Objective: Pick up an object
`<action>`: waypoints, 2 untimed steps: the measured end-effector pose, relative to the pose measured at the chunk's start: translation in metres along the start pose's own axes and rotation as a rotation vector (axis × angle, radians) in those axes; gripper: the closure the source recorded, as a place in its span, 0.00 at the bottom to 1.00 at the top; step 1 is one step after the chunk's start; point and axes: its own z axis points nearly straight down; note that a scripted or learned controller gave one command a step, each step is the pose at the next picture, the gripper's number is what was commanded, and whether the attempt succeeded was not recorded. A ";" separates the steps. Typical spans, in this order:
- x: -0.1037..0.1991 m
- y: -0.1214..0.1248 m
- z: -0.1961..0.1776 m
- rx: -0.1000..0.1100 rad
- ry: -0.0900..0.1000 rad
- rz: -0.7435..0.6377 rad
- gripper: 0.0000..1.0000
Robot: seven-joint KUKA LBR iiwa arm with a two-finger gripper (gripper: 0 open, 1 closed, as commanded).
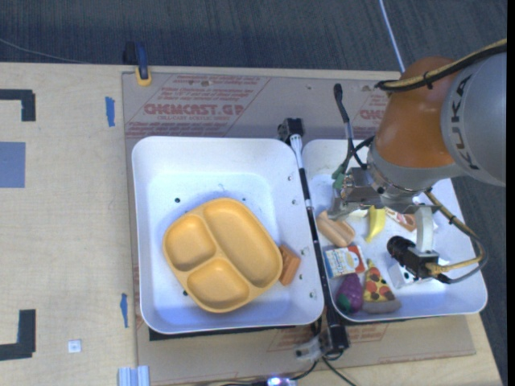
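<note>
The right bin (463, 294) holds several toy foods: a hot dog (335, 230), a yellow banana (376, 222), a small carton (344, 260), purple grapes (349, 293) and a pizza slice (379, 286). My gripper (352, 193) hangs low over the upper left of this bin, just above the hot dog and left of the banana. The grey wrist with its orange band (414, 127) hides the back of the bin. No object shows in the gripper.
In the left bin (161, 163) lies a yellow divided plate (221, 253) with an orange piece (289, 264) at its right edge. A black and white object (409, 257) with a cable lies at the right bin's right side.
</note>
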 end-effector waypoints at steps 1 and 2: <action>-0.079 0.012 -0.032 -0.005 -0.003 0.002 1.00; -0.064 0.018 0.009 0.000 0.000 0.000 1.00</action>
